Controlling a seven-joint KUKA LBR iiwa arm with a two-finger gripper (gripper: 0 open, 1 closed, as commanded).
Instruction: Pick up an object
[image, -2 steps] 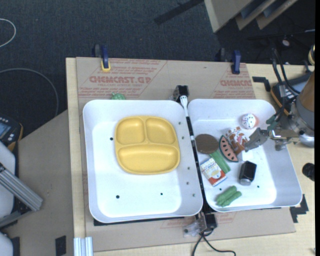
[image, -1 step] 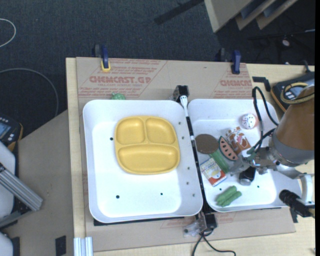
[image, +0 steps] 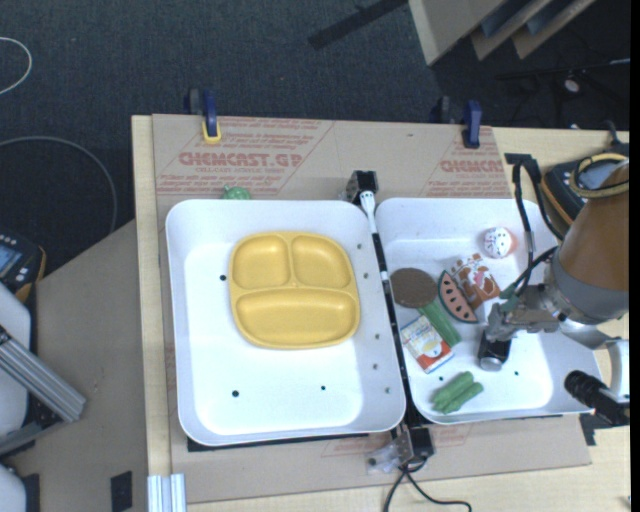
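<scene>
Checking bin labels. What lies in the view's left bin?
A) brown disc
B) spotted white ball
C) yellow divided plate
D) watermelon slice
C: the yellow divided plate lies alone on the floor of the left bin.

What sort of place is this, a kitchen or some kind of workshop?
Probably a robotics lab test bench. A robot arm reaches over the right bin of small toy-like items. The left bin holds a yellow divided plate. Blue clamps grip the board underneath.
</scene>
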